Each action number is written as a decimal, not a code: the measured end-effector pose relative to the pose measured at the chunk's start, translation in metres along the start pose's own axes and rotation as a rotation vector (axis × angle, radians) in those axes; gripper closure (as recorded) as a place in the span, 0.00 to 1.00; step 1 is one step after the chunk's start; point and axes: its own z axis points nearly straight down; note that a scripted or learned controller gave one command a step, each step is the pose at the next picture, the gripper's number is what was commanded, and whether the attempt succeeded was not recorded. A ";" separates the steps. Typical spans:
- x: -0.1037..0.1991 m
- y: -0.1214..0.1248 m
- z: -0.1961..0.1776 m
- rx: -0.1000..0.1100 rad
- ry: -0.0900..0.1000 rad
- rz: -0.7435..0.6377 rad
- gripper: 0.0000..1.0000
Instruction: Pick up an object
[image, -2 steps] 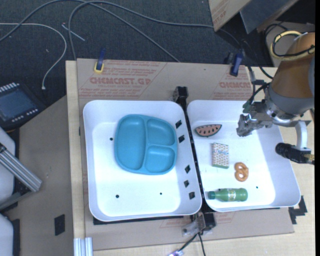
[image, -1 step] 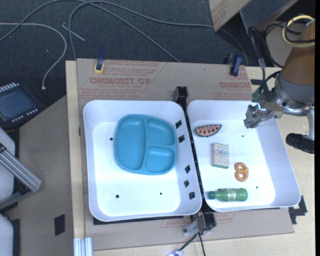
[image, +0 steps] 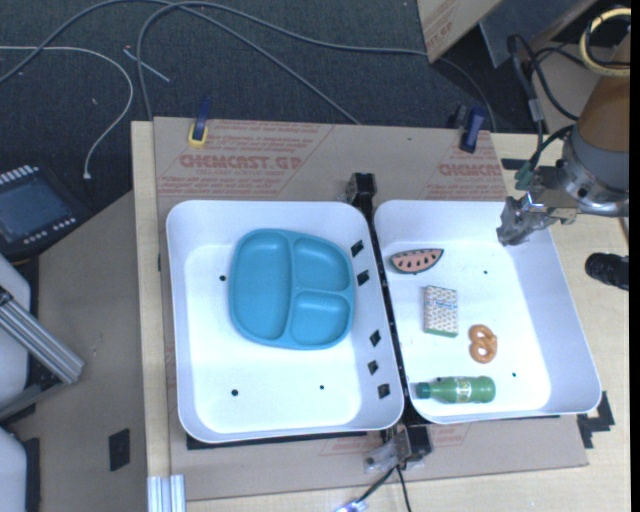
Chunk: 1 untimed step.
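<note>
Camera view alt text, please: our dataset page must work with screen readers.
A grey robot arm's hand hovers over the right bin's far right corner, holding nothing. That bin contains a watermelon slice, patterned packet, pretzel and green bottle; the left bin holds a blue divided plate.

1. You have one fixed camera, mounted above the bench (image: 300, 150) and looking down at a slant.
2. It sits far enough back to take in both white bins whole: the left bin (image: 200, 400) at 9 o'clock, the right bin (image: 560, 300) at 3 o'clock.
3. The arm (image: 605, 140) enters at 2 o'clock; dark floor (image: 80, 90) lies from 10 to 12 o'clock.
</note>
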 end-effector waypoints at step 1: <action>0.052 0.004 0.020 0.007 0.004 -0.004 1.00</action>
